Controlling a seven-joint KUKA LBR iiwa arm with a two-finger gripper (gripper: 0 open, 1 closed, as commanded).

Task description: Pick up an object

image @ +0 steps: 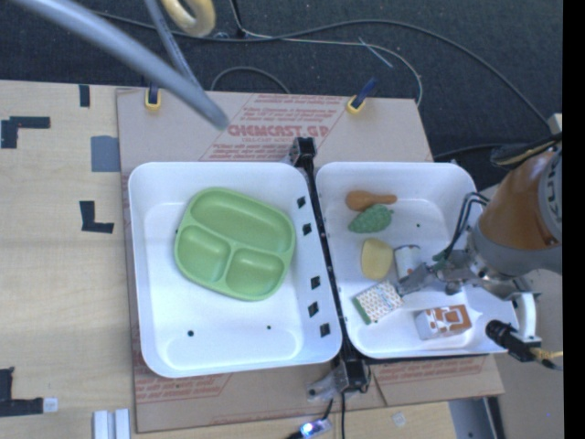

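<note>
The right bin (430, 174) holds several small items. An orange carrot-shaped toy (369, 199) lies at the back, with a green leafy piece (371, 219) just in front of it. A yellow lump (376, 259) sits mid-bin. Nearer the front lie a green-and-white patterned packet (377, 302) and a small white-and-orange box (443, 320). My gripper (409, 273) hangs low in this bin, just right of the yellow lump and above the packet. The grey arm with its orange band (516, 213) comes in from the right.
The left bin (146, 273) carries a green divided plate (236, 243). A black divider (315, 245) runs between the two bins. Cables and a grey pole (110, 35) cross the back of the bench.
</note>
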